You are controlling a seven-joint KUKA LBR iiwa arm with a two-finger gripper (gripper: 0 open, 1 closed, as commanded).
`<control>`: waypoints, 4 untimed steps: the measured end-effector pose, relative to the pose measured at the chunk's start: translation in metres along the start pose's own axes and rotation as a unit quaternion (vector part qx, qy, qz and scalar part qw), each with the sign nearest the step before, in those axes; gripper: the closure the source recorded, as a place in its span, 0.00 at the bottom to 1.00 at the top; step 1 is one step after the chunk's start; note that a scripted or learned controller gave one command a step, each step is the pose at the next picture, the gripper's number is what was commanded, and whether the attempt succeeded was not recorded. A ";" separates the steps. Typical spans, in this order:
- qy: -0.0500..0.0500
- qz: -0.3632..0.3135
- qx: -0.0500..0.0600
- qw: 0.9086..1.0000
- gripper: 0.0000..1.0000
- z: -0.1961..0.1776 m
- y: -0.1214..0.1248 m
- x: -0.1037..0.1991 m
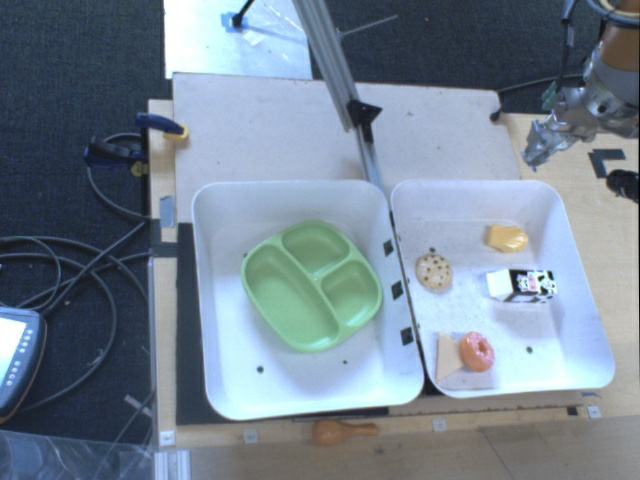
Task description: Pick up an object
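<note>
The right bin (570, 230) holds a yellow lump (507, 237), a speckled cookie (434, 270), a black-and-white milk carton (521, 285) lying on its side, a pink-orange donut (477, 351) and a tan wedge (446, 356). My gripper (546, 144) hangs at the upper right, above the bench just beyond the right bin's far rim, with nothing visible in it. Above it rises the arm with its orange band (620, 53).
The left bin (215, 268) holds a green divided plate (312, 284). A slanted metal pole (330, 48) crosses the back of the bench. A tan object (344, 431) lies on the bench in front of the bins. Cables and a clamp (130, 148) lie at left.
</note>
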State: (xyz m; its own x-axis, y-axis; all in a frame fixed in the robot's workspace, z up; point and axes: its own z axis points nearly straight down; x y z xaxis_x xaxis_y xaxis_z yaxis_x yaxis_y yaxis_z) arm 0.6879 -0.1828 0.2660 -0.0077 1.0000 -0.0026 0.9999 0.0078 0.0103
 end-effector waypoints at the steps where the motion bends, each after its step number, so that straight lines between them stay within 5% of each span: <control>1: 0.002 -0.002 0.003 1.000 1.00 -0.007 -0.002 0.057; 4: 0.003 -0.002 0.004 1.000 1.00 0.009 -0.017 0.227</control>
State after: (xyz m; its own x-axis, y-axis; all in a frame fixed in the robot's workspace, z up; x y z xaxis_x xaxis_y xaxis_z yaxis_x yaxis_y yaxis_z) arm 0.6694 0.0444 0.2558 -0.0115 0.9999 0.0029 0.9999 0.0115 0.0018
